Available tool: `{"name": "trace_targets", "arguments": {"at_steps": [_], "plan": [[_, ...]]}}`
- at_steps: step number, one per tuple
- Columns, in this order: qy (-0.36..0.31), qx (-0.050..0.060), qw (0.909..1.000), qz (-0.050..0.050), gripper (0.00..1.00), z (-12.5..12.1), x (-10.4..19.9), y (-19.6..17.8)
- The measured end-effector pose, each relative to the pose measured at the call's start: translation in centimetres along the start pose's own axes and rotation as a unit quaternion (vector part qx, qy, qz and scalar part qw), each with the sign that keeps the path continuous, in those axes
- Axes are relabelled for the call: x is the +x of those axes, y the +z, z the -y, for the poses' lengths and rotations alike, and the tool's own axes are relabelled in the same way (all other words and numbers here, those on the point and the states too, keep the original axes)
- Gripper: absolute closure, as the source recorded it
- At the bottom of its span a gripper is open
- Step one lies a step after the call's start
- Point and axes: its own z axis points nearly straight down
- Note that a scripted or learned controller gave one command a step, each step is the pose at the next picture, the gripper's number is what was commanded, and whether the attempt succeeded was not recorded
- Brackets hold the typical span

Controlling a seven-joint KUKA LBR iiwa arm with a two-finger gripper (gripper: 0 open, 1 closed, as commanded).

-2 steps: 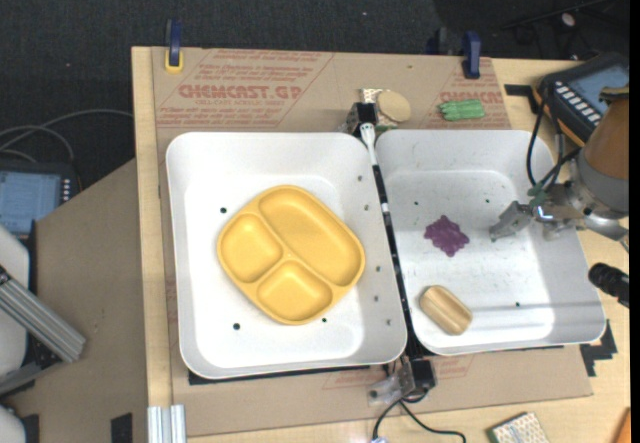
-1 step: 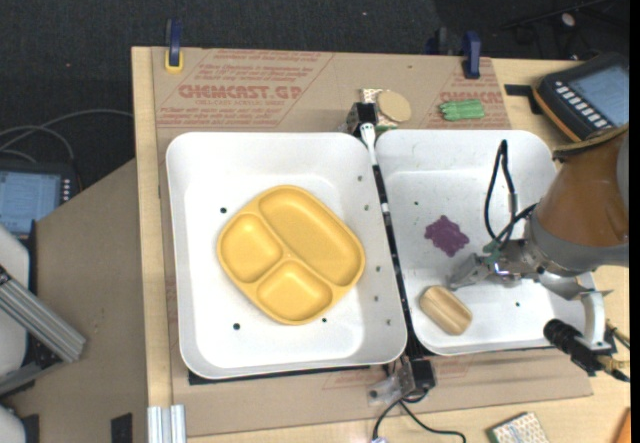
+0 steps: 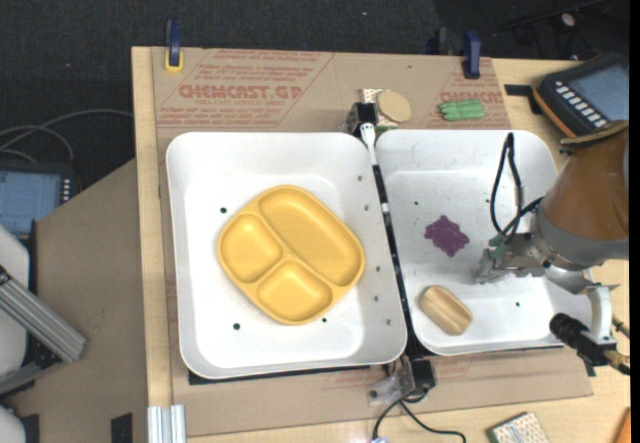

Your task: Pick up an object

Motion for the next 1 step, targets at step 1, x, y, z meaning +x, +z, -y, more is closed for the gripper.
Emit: {"name": "trace_targets", "arguments": {"at_steps": [1], "plan": [[-0.007, -0.005, 1.0, -0.002, 1.0, -5.96, 8.72, -9.58]]}}
